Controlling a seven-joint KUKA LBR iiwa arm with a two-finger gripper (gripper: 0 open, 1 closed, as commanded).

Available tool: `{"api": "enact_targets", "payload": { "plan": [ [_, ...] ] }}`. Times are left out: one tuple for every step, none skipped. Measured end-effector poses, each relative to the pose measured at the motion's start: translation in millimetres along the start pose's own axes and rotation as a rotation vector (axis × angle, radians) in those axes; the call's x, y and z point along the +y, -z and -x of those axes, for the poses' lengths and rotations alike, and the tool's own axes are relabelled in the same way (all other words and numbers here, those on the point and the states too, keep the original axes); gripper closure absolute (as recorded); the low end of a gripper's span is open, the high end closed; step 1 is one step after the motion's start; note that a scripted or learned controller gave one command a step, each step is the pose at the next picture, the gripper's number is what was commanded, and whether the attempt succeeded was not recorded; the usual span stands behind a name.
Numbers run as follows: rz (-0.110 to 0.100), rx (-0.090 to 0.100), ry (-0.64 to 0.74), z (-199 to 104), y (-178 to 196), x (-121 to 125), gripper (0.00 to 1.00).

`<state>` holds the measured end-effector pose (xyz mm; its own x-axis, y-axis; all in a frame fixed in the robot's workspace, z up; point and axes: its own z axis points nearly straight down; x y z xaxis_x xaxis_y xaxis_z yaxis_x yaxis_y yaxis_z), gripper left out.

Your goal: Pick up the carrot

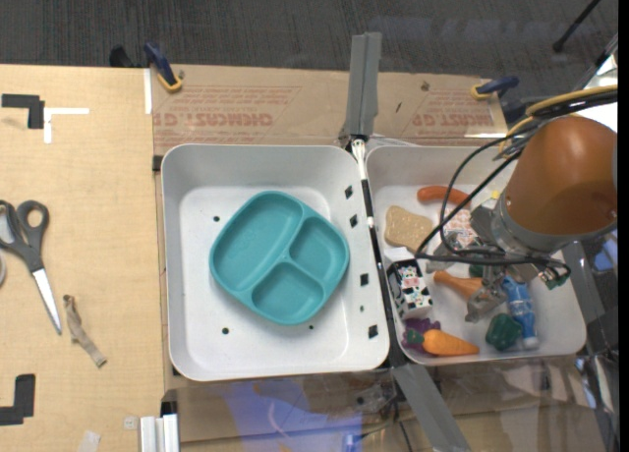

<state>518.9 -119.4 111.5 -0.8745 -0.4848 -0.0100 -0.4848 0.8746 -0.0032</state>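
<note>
carrot [451, 344] lies at the right bin's [562, 344] near edge; the hand [484, 305] hovers just behind, grip state hard to tell.

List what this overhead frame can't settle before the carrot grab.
- Gripper: the arm's orange band sits over it in the camera view, so the finger state is unreadable.
- Right bin: its far-right part lies under the arm, contents there hidden.
- Carrot: visible at the bin's near edge, but its left end meets a purple item; whether they overlap is too small to tell.
</note>
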Motion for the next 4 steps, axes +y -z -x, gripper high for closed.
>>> {"api": "enact_targets", "payload": {
  "plan": [
    [0.002,0.007,-0.033,-23,-19,-11,0.00],
    [0.000,0.003,-0.030,-21,-9,-11,1.00],
    [0.005,0.008,0.077,-9,-20,34,1.00],
    [-0.009,-0.001,0.070,-8,-16,28,0.00]
  ]
}}
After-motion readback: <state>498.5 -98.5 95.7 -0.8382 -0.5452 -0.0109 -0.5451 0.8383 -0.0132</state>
